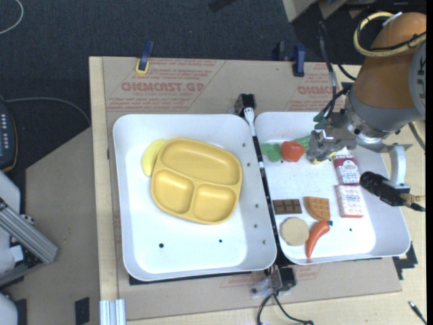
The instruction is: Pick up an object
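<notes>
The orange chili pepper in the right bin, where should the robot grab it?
Probably at its fat upper half. The chili pepper lies flat and slanted, its thin tip pointing down-left. Come straight down, jaws closing across its width. The round cookie sits close on its left, so one jaw has little room.

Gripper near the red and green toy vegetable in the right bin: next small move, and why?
Probably a short nudge toward the left bin, then down. The gripper sits just beside the red and green toy vegetable in the right white bin, not centred over it, so a descent from here would likely miss.
</notes>
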{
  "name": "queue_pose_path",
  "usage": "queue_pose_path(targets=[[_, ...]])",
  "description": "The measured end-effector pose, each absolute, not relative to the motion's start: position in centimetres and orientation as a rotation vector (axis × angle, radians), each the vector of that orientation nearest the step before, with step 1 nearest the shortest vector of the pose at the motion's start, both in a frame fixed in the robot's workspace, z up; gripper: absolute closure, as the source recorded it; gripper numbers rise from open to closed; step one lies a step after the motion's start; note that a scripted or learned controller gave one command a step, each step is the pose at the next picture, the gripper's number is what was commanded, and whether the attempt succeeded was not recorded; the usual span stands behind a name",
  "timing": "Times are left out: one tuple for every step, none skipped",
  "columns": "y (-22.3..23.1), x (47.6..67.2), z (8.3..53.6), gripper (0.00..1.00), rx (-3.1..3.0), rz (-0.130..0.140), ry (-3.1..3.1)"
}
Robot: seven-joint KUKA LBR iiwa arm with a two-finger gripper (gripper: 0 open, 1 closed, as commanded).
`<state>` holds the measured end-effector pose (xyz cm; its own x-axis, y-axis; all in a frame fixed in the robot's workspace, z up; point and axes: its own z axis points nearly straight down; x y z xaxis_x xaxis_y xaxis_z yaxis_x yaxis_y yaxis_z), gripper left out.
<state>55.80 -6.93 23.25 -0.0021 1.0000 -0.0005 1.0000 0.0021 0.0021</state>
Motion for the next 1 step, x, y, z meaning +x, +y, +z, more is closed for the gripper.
queue_pose_path(targets=[[-7.95,55.32,21.43,1.0,2.225,-0.004,2.222]])
